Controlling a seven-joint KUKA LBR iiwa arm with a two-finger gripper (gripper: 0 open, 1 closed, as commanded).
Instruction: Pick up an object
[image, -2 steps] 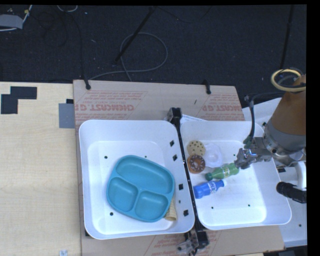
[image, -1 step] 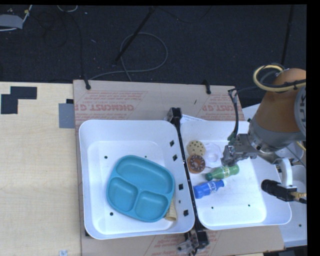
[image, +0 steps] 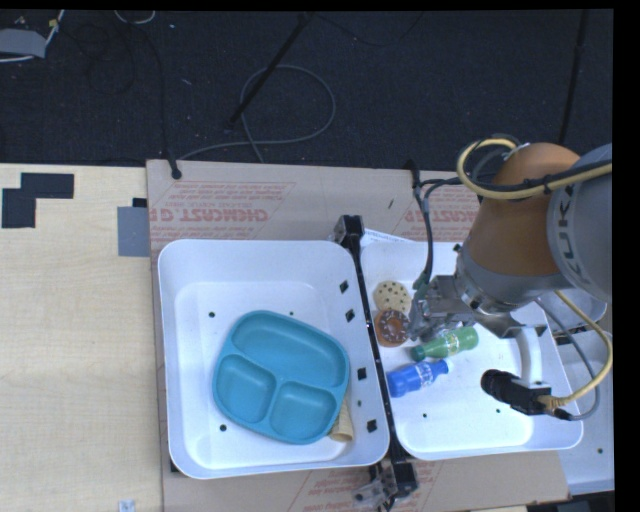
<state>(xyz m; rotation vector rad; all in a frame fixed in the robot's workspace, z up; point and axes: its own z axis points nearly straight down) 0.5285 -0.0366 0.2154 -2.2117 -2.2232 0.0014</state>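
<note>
Bench (image: 70, 330): pale wood, spread across the left and under everything else; dark floor with loose cables beyond its far edge.
Cardboard sheet (image: 260, 205): brown, printed in red, lying flat beneath both bins.
Arm (image: 520, 220): grey with an orange band, reaching in from the right and bent down over the right bin.
Left bin (image: 190, 290): white and shallow, set directly against the right bin along a shared rim with black clips.
Right bin (image: 480, 420): white and shallow, holding the four small things grouped in its left half.
Blue plate (image: 280, 375): divided into three compartments, lying flat and slightly turned in the middle of the left bin.
Gripper (image: 425, 315): low over the left half of the right bin, just above the green bottle and right of the brown ring; open or closed, cannot tell; nothing seen held.
Green bottle (image: 447, 345): on its side, directly under the gripper, touching or nearly touching it.
Blue bottle (image: 417, 377): on its side, white cap toward the right, just in front of the green bottle and near the shared rim.
Beige disc (image: 392, 295): round and perforated, flat beside the shared rim, behind the brown ring.
Brown ring (image: 391, 326): round, just in front of the beige disc, left of the gripper.
Tan piece (image: 343, 428): small, poking out from under the near right corner of the blue plate.
</note>
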